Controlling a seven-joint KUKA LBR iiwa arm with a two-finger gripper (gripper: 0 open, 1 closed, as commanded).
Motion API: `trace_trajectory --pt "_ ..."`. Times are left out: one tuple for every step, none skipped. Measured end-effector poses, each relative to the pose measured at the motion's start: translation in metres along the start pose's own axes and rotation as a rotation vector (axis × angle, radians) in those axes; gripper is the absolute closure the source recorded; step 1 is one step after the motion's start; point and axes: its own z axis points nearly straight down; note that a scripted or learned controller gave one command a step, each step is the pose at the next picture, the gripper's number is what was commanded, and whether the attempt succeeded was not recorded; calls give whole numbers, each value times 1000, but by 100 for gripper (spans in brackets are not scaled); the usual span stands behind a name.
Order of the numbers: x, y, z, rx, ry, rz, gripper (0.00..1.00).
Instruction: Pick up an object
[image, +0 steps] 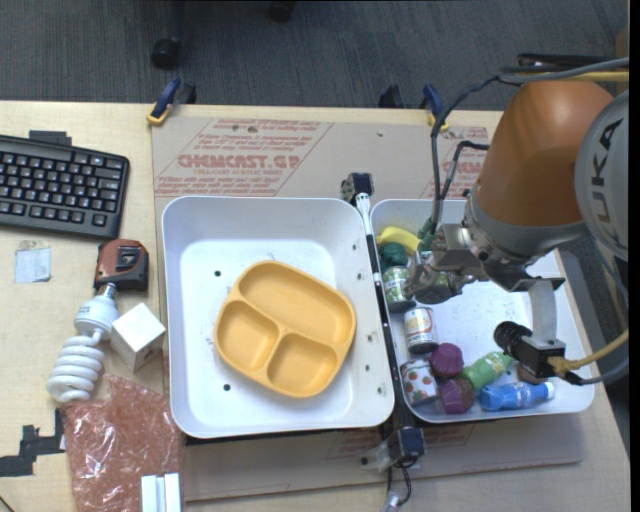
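With its grip state impossible to tell, the end effector (428, 280) hovering over crowded cans (419, 329) risks pinching two or slipping off

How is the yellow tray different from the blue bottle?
The yellow divided tray is wide, flat and split into three compartments; the blue bottle is small and slim. The tray lies alone in the left bin, while the bottle lies on its side in the right bin, crowded among other small items near that bin's front edge. Both rest flat in white bins, away from the gripper.
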Motion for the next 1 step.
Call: trace_trajectory --pt "14 81 14 0 -1 -4 100"
